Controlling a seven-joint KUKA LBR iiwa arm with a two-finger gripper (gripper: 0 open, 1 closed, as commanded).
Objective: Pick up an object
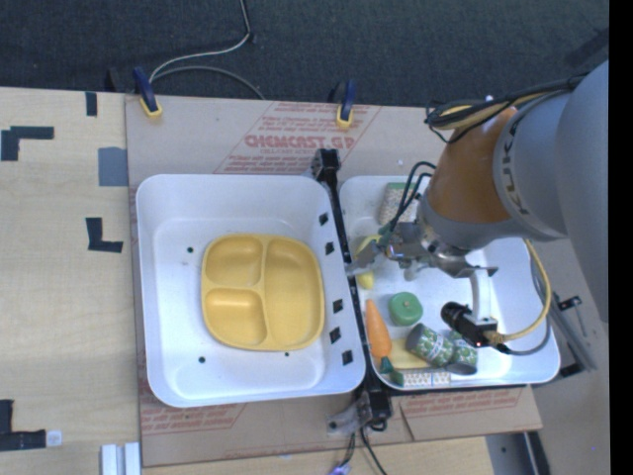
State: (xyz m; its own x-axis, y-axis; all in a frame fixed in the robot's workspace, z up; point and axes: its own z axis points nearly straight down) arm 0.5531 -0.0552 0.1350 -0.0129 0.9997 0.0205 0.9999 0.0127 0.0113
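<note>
Carrot lies along the right bin's left wall beside a green cap — the gripper hovers above, its state impossible to tell — so descend squarely over one item, clear of the wall.

- The light is bright and even, with no single strong lamp showing.
- The left bin glares nearly pure white along its rim and walls, so its surface detail washes out.
- The yellow divided plate casts only a thin, soft shadow on the bin floor.
- A deeper shadow lies under the arm across the right bin.
- The dark floor strip at the top is dim and grainy.
- The picture is low in detail: the print on the cardboard reads softly, and the small items in the right bin blur together.
- The bench edges look straight, with little bending toward the corners.
</note>
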